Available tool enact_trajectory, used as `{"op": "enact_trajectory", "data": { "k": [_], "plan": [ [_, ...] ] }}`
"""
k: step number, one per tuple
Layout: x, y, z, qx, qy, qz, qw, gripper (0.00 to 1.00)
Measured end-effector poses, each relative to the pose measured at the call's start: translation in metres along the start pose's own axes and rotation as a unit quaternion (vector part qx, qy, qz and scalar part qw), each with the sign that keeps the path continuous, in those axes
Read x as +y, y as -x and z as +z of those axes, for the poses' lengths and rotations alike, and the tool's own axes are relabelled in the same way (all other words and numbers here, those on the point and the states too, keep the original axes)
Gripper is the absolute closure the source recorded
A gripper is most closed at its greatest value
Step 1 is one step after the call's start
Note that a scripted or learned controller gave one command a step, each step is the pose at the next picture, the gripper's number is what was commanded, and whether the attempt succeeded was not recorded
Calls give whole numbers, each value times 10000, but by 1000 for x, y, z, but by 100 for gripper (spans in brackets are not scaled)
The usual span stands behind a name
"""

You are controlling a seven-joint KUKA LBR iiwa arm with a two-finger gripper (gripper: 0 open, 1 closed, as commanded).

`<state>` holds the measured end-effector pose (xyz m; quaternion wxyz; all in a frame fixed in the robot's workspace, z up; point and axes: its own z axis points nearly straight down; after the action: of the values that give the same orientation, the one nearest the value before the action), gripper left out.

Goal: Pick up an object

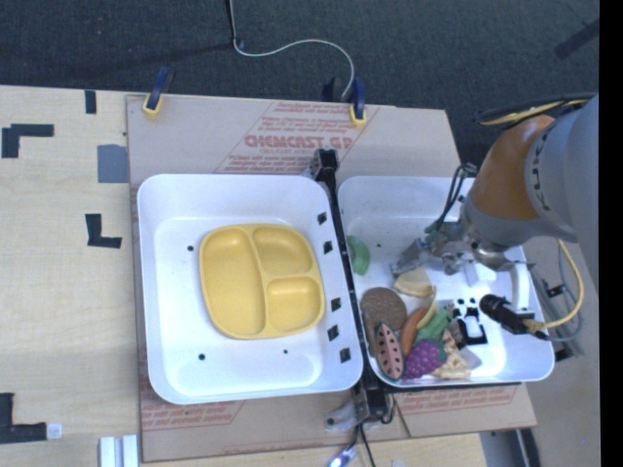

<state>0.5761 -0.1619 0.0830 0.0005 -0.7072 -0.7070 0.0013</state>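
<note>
Camera view: the end effector (421, 254) hangs low in the right bin (389, 195), just above a heap of toy food (414, 334), probably to reach for one. Whether it is apart or together, I cannot tell. A yellow tray (261, 280) lies in the left bin (170, 212).

We see two shallow white bins side by side at the centre of the frame; the left bin (165, 261) holds a yellow divided plate (261, 280) with three compartments. Both bins rest on a cardboard sheet (282, 134) with red print, held at its upper edge by two clamps (155, 97) with yellow and blue parts. A thin white cable (292, 47) loops over the dark floor (97, 17) in the upper part. Black tape marks (24, 139) lie on the wooden bench (58, 309) at left.
</note>
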Motion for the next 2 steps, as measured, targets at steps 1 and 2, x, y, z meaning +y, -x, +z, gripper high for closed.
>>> {"op": "enact_trajectory", "data": {
  "k": [1,2],
  "plan": [
    [1,0,-5,5,-30,-9,10000,100],
    [15,35,-85,-4,12,1,10000,100]
  ]
}}
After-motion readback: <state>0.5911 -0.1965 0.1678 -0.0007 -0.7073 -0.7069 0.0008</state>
